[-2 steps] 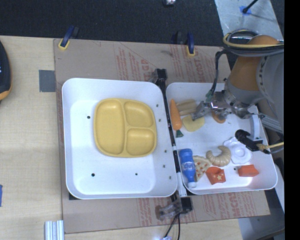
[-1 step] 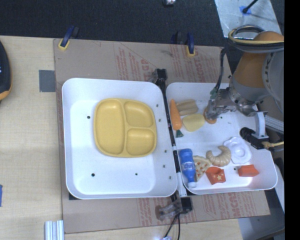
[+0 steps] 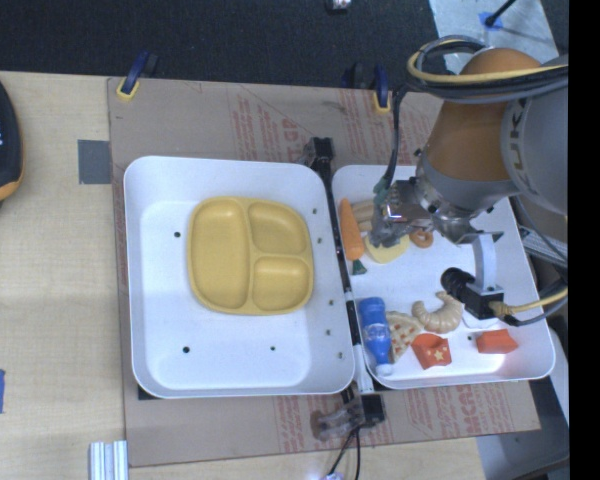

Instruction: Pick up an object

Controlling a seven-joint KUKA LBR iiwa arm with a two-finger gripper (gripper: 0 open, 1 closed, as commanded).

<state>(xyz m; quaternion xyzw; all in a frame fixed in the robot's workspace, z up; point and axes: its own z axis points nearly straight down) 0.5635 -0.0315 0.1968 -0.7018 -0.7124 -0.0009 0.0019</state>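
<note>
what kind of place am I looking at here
Likely a robotics lab's pick-and-place test bench: a robot arm reaches over two white bins, one holding a yellow divided tray, the other toy food like a carrot.

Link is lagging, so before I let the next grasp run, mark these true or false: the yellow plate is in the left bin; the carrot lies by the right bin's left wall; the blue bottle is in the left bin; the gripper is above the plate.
1. Yellow plate sits in the left bin: true.
2. Carrot lies by the right bin's left wall: true.
3. Blue bottle is in the left bin: false, it is in the right bin.
4. Gripper is above the plate: false, it is over the right bin, near the carrot.
</note>
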